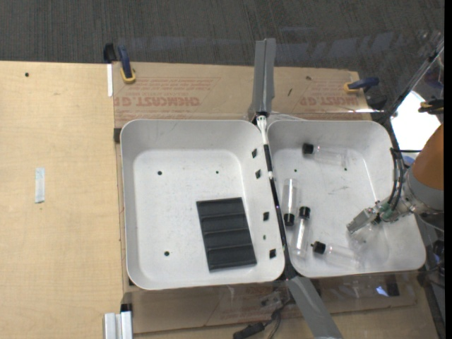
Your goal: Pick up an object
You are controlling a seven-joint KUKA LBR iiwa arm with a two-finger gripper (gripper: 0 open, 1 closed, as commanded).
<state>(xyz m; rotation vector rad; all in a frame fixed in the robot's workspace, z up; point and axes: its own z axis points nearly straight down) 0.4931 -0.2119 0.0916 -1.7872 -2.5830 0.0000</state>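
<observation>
The right bin (381, 136) holds several clear vials with black caps. One vial (325, 153) lies near the back, and two (288, 198) (303, 232) lie side by side by the left wall. Another vial (337, 253) lies near the front wall. My gripper (359, 223) hangs low over the right side of this bin, just above and to the right of the front vial. I see nothing held in it. A black ribbed block (225, 233) lies flat in the left bin (141, 189).
A grey divider post (264, 76) stands behind the seam between the two bins. Clamps (126, 68) (360, 85) pin cardboard behind the bins. Bare wooden bench top (56, 189) stretches to the left. The arm (431, 175) comes in over the right bin's right wall.
</observation>
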